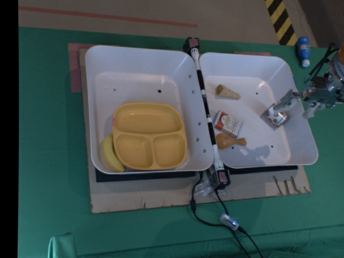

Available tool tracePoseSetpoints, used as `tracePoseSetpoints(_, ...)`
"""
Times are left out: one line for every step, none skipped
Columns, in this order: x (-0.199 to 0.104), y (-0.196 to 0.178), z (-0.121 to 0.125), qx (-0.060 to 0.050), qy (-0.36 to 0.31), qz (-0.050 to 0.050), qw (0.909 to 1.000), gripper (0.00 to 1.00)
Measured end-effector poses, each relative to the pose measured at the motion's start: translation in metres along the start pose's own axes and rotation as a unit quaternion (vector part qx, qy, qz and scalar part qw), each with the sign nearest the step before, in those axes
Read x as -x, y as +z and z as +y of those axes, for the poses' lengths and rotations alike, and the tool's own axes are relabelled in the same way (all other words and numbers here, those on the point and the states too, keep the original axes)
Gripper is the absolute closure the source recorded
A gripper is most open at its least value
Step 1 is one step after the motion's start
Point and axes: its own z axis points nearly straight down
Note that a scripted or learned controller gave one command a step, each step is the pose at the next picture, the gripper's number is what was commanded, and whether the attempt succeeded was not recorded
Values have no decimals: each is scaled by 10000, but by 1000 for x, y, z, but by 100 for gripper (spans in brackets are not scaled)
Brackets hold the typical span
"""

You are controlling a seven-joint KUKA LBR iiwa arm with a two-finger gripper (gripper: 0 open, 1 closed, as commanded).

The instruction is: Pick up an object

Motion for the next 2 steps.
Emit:
tracePoseSetpoints(17,124,-16,-11,7,-1,10000,0)
tracePoseSetpoints(19,110,-14,55,39,-37,10000,100)
